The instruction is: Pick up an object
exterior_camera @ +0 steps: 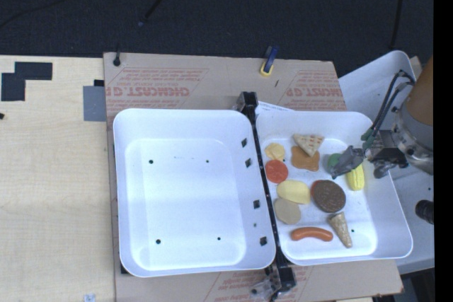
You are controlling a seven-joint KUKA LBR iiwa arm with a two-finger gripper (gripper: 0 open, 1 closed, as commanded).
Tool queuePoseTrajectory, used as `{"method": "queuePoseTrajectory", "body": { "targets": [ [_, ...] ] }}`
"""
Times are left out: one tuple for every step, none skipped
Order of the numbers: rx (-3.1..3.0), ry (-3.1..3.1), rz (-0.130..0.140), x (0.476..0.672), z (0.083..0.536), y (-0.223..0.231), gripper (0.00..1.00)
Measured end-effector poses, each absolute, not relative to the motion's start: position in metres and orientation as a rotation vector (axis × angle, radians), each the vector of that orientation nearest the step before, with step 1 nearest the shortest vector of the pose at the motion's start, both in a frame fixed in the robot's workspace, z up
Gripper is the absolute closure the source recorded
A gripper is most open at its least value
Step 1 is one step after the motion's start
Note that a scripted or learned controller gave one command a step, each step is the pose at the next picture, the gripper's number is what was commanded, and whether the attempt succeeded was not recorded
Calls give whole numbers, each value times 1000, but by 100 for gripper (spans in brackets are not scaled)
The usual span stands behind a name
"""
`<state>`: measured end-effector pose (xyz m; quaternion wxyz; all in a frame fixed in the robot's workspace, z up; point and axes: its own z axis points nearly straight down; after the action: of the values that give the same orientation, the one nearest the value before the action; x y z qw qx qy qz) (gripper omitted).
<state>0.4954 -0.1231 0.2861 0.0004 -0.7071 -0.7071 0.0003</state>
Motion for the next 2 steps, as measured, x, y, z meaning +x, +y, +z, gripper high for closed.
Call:
{"method": "queuePoseTrajectory", "body": {
  "targets": [
    [-2215, -2211, 10, 473, 195, -93, 0],
    [-2217, -2217, 2, 509, 88, -89, 0]
  ]
}}
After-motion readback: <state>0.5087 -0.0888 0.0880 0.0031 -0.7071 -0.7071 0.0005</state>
